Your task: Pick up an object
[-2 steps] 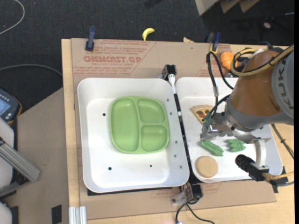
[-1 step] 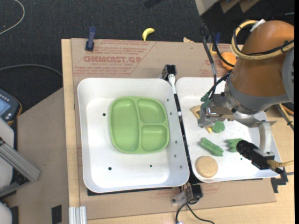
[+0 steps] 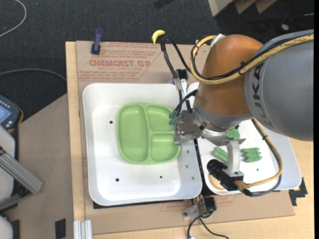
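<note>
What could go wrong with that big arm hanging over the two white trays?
The green divided plate is wide and shallow, so fingers may slip off its rim. The small green pieces in the right bin lie close under the arm's loose cables, which could snag or sweep them. The arm's wrist hides much of that bin from the camera, so a failed grab might go unnoticed.

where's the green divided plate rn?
The green divided plate lies flat in the left bin, toward its right side, with its right edge next to the arm's wrist.
</note>
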Robot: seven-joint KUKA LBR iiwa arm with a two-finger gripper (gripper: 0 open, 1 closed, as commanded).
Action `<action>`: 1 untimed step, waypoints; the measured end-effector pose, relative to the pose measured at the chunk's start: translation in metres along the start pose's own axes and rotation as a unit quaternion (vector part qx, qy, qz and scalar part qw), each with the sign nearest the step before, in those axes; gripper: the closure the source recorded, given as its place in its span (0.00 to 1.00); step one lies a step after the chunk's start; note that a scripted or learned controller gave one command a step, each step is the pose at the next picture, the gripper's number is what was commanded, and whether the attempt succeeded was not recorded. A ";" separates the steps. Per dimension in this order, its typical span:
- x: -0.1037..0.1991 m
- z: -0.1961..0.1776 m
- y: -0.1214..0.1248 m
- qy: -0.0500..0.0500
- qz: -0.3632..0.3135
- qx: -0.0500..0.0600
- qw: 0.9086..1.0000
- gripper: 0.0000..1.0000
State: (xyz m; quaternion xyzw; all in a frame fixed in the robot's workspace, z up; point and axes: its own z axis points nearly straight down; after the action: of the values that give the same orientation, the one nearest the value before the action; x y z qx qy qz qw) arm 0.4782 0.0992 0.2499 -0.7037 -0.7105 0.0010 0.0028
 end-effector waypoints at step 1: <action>0.023 -0.143 0.002 0.002 0.002 -0.011 1.000 1.00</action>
State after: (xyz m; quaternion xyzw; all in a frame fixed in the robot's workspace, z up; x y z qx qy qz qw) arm 0.4809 0.1222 0.3932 -0.7052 -0.7089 -0.0082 -0.0039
